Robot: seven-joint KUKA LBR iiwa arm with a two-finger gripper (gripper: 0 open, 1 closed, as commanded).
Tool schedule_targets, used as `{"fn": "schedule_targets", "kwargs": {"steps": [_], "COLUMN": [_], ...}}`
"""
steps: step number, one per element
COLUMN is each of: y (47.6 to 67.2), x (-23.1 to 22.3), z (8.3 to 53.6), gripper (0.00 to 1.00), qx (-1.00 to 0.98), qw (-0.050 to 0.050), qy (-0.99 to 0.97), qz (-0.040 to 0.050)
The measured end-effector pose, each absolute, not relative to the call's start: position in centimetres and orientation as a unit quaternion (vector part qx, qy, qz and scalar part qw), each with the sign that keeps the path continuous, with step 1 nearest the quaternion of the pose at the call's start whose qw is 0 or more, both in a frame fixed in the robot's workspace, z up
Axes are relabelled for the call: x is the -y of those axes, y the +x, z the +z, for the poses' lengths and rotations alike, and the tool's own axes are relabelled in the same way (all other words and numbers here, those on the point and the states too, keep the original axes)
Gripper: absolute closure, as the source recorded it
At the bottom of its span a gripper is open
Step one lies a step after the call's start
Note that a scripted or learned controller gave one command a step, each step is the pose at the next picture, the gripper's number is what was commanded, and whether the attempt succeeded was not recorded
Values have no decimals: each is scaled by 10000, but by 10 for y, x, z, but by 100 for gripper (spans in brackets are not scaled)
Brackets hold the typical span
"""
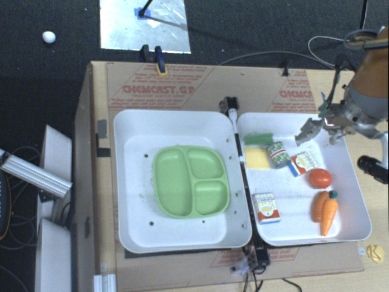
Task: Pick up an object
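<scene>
Dark carpet surrounds the bench, whose brown board top carries two shallow white bins side by side. At far left a metal rail lies off the bench, apart from the work.

Next comes the left bin, which holds a green divided tray lying flat near its middle; it looks like a place to set things down rather than something to grasp.

Across the central divider, the right bin gathers the candidates for picking. Along its upper left sit a green block, a yellow block just below it, and a small can beside them. A small carton lies alone nearer the front edge. Further right are a white packet, a tomato just below it, and a carrot near the front right corner. They are loosely scattered, which leaves room for an approach from above.

At the right, the tool hangs over the bin's upper edge, just above the packet; nothing appears between its fingers, and whether they are apart or together I cannot tell. I judge the pick has not yet been made.
</scene>
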State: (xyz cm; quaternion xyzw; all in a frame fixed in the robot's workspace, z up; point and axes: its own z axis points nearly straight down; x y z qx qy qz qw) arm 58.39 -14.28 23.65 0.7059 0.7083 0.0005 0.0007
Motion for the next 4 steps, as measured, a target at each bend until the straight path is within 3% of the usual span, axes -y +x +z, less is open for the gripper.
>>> {"fn": "schedule_targets", "kwargs": {"steps": [1, 2, 4], "y": [591, 661, 672], "x": [134, 145, 174], "z": [95, 90, 90], "gripper": [0, 0, 0], "qx": [-7078, -7093, -7084], "qw": [25, 76, 61], "qy": [7065, 7049, 7058], "qz": [18, 42, 36]}}
